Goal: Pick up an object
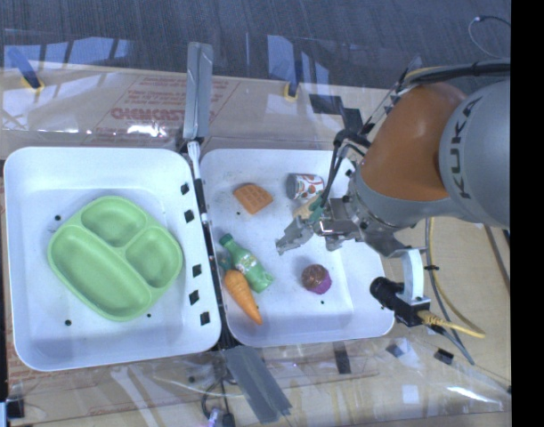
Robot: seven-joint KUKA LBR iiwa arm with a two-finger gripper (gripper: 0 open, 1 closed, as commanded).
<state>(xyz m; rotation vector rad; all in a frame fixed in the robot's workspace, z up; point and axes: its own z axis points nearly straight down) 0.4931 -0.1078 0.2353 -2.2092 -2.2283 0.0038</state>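
While "KUKA" lettering [460, 146] marks the arm, its pincer [292, 237] hangs spread, grasping nothing, over the right bin [280, 323].

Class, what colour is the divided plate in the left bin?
Light green. The plate shows best in the camera view, lying in the white left bin.

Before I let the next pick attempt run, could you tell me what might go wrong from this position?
1. The gripper hangs over bare floor of the right bin, between the purple onion and the green bottle; a straight descent may grasp nothing.
2. The bottle touches the carrot, so picking either may drag the other.
3. The can lies close beside the arm, which might knock it.
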